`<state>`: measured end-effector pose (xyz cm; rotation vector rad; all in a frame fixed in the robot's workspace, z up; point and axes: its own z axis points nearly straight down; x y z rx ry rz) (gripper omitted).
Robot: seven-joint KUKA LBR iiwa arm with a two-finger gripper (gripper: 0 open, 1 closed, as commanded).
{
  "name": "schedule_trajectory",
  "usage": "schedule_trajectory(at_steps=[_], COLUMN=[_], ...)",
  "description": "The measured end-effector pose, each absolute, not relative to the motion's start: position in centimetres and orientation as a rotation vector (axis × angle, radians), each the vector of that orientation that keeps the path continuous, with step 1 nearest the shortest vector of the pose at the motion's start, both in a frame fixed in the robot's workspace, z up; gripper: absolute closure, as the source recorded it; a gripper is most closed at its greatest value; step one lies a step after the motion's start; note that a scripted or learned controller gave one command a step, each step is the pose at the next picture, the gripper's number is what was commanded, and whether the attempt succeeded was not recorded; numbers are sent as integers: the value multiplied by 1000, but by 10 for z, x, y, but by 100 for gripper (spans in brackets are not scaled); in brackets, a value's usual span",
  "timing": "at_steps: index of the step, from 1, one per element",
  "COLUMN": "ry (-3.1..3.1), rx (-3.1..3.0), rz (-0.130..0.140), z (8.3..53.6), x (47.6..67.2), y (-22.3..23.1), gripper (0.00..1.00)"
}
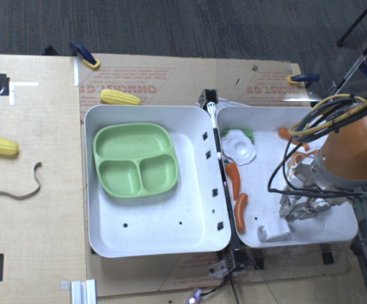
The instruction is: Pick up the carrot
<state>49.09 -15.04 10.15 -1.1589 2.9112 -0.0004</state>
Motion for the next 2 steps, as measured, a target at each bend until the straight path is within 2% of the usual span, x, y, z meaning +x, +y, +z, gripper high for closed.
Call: schedule_trajectory(at_steps=[2], ry=[2536], rx=[-1846], rz=[-1], z=[92], x=[480], y=[-221], gripper=[100])
